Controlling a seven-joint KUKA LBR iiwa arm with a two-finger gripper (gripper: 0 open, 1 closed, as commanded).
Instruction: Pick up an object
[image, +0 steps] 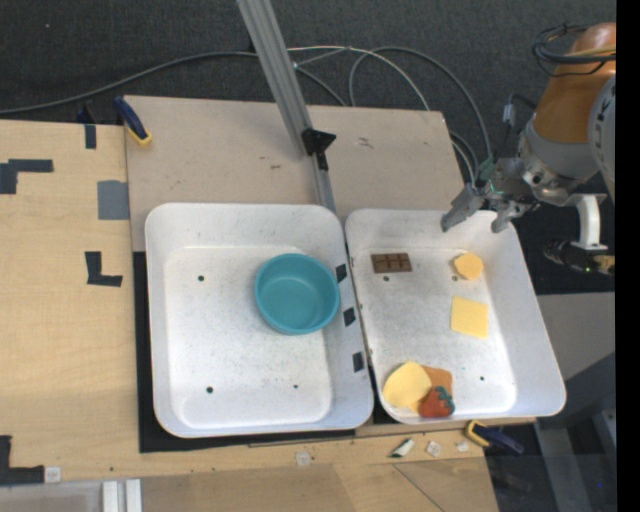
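My gripper (477, 215) hangs over the far right corner of the right bin (520, 300), its two fingers spread apart with nothing between them. Just below it lies a small yellow-orange piece (467, 266). A pale yellow square (469, 317) lies nearer the middle of that bin. A brown chocolate bar (391, 263) rests at the bin's far left. At the near edge sit a yellow round piece (405, 385), an orange piece (439, 379) and a red strawberry-like thing (435, 403), bunched together.
A teal bowl (295, 292) stands in the left bin (190, 330). A grey metal pole (290, 95) rises behind the bins, and cables trail across the dark floor at the back. Clamps sit at the bench's corners.
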